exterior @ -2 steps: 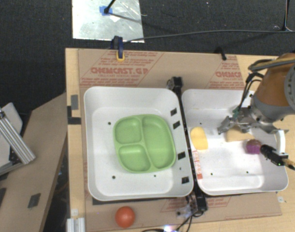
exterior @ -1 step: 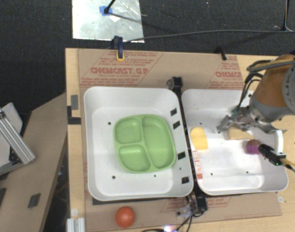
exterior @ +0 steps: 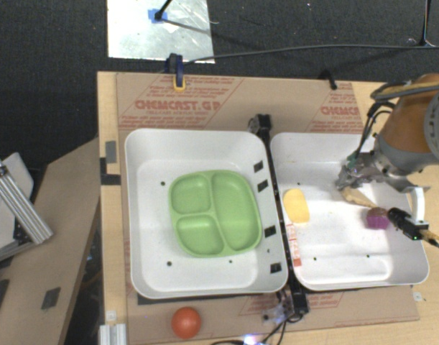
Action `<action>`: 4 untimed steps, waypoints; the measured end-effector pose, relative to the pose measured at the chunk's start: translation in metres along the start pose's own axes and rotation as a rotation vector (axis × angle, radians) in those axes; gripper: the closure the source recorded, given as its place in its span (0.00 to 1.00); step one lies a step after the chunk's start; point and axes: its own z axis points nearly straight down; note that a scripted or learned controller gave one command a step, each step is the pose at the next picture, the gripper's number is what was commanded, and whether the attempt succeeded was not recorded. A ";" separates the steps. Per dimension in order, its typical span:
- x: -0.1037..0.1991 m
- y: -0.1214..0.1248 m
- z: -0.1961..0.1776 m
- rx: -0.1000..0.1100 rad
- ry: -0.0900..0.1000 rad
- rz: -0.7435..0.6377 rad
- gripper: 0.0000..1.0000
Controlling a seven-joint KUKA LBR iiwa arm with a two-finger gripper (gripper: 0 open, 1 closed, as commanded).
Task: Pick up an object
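Note:
In the right bin point(exterior: 327, 272) a yellow block point(exterior: 297, 205) lies near the left wall. A tan wooden piece point(exterior: 359, 197) and a small purple object point(exterior: 378, 219) lie toward the right side. My gripper point(exterior: 348, 176) hangs low over the bin's upper right part, just above the tan piece, with the arm coming in from the right. The wrist hides its fingertips. A green divided plate point(exterior: 213, 213) rests in the left bin point(exterior: 144, 264).
An orange ball point(exterior: 186, 321) sits on the bench in front of the left bin. A black divider with clips point(exterior: 271, 192) runs between the bins. A cardboard sheet point(exterior: 205, 99) lies under both bins. A metal rail point(exterior: 14, 200) stands at the far left.

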 end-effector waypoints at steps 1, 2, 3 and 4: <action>-0.006 0.003 -0.064 0.025 0.008 0.001 1.00; -0.007 0.010 -0.129 0.025 0.008 -0.001 1.00; -0.008 0.013 -0.182 0.025 0.009 -0.001 1.00; 0.037 0.021 -0.167 0.031 0.011 -0.004 1.00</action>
